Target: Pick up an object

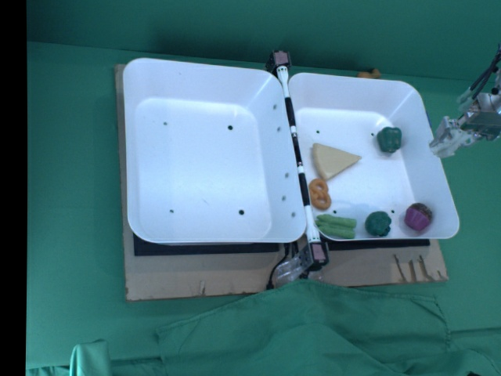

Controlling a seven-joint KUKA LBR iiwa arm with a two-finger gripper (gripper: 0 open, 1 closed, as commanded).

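We see nothing lifted yet: every candidate object lies in the right bin (pixel 427 116). A dark green pepper (pixel 389 139) sits toward two o'clock of that bin, nearest the tool (pixel 443 143). A yellow cheese wedge (pixel 334 160) lies near the bin's middle, with an orange pretzel (pixel 319 193) just below it at seven o'clock. Along the bottom edge run green beans (pixel 337 225), a second green piece (pixel 378 223) and a purple piece (pixel 418 217) at five o'clock. The left bin (pixel 141 84) lies at nine o'clock. The tool hangs outside the right bin's three o'clock rim, holding nothing; whether its fingers are apart or together we cannot tell. We judge the whole task remains: reaching in, descending, closing and lifting.
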